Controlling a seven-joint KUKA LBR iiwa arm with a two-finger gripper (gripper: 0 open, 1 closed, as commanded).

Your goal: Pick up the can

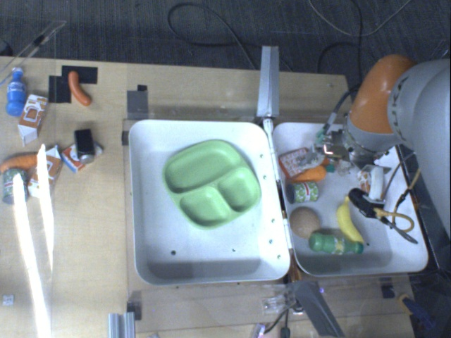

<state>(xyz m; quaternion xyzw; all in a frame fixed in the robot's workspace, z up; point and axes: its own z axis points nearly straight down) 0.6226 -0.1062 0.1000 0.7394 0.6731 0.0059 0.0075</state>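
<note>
Gripper (331, 148) fingers indistinct among clutter

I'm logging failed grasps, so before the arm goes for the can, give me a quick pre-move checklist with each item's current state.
1. Can located: ok. The green can lies on its side near the front of the right bin.
2. Can free of neighbours: not ok. The banana touches it and the brown ball sits close.
3. Hand away from can: ok, it hovers at the bin's far end.
4. Hand holding nothing: cannot tell.
5. Left bin's green tray out of the way: ok.
</note>
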